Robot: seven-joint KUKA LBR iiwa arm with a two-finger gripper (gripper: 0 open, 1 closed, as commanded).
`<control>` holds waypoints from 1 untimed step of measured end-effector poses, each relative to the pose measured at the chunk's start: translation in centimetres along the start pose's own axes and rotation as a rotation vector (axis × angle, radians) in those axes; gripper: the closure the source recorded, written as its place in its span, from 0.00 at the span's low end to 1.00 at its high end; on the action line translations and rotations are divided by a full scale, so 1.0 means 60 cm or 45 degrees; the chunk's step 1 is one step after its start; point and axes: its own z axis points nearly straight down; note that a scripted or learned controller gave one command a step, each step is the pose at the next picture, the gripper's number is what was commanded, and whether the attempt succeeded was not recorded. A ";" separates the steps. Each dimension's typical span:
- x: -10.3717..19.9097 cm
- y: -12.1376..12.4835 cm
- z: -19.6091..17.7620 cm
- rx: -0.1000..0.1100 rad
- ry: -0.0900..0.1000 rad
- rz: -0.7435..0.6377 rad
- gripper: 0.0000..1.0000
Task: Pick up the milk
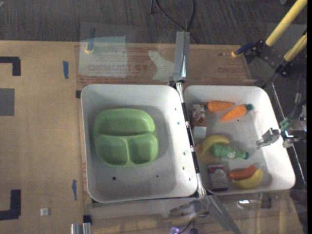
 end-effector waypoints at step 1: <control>0.047 0.042 0.176 -0.039 -0.011 0.052 0.00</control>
